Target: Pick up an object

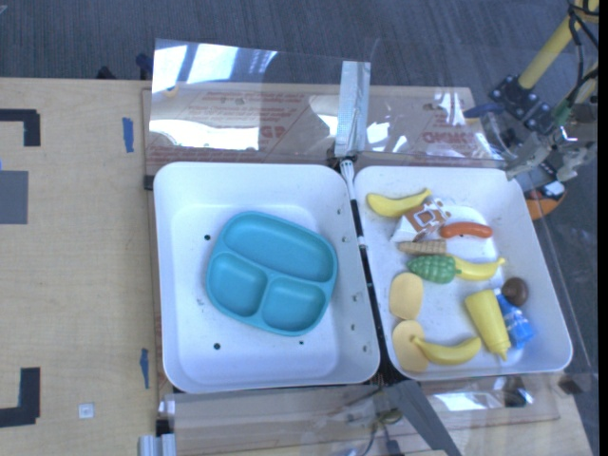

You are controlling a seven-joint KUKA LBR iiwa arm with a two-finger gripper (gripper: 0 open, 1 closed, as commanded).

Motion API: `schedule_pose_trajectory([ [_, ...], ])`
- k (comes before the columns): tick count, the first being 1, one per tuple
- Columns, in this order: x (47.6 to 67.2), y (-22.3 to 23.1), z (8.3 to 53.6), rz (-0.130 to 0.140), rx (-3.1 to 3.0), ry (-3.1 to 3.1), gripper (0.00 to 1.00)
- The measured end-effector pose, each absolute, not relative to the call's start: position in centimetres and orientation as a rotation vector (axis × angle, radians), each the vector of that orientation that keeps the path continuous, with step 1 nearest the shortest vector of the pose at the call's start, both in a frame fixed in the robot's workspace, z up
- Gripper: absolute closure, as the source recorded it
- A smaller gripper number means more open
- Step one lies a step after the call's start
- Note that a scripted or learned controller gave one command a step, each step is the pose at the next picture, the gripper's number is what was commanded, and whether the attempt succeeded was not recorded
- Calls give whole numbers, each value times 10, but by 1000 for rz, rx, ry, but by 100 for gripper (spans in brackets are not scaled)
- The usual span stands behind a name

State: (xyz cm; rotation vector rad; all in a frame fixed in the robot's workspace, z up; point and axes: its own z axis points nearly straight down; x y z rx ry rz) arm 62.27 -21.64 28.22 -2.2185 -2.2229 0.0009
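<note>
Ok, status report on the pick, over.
Claw above right bin's far right corner, nothing seen between its fingers. Toy food untouched in the bin: bananas, hot dog, yellow bottle. Blue plate in left bin. Path clear.

Dark grey carpeted floor runs along the top. Light plywood benchtop on the left, with black corner marks and blue tape strips. Clear acrylic panels behind the bins catch bright window-like reflections.
</note>
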Motion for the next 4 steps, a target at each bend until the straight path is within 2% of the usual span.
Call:
schedule_pose_trajectory([
  [1,663,-213,129,11,-2121,-2298,0],
  [2,608,-201,91,-17,-2208,-2245,0],
  [3,607,-201,98,-10,-2206,-2245,100],
  [4,623,-113,210,-14,-2273,-2179,100],
])
